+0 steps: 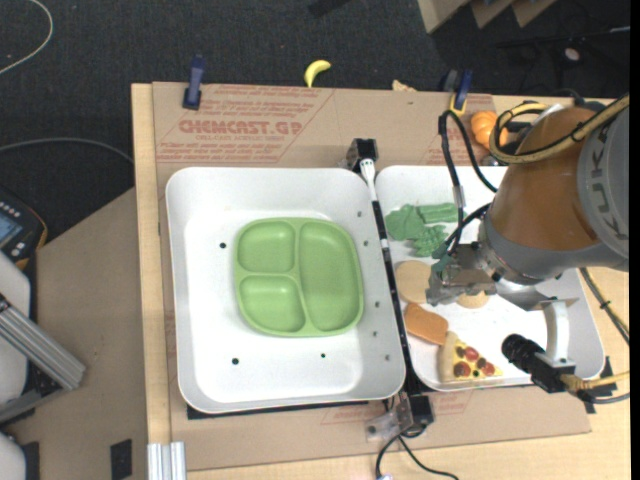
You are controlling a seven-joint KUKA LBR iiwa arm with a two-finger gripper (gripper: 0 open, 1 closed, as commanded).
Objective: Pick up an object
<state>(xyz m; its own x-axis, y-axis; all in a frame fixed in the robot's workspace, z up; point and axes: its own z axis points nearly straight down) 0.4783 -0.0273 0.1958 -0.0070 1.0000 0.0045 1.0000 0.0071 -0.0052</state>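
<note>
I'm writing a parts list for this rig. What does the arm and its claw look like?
The arm is bulky and rounded, with a wide orange band over grey metal casing. Black cables loop along its side. The claw is a small dark grey metal piece at its tip.

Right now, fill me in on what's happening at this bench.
The grey and orange robot arm reaches over the right white bin, its gripper low among toy foods: a green leafy piece, an orange wedge and a pizza slice. The left white bin holds a green divided plate.
</note>
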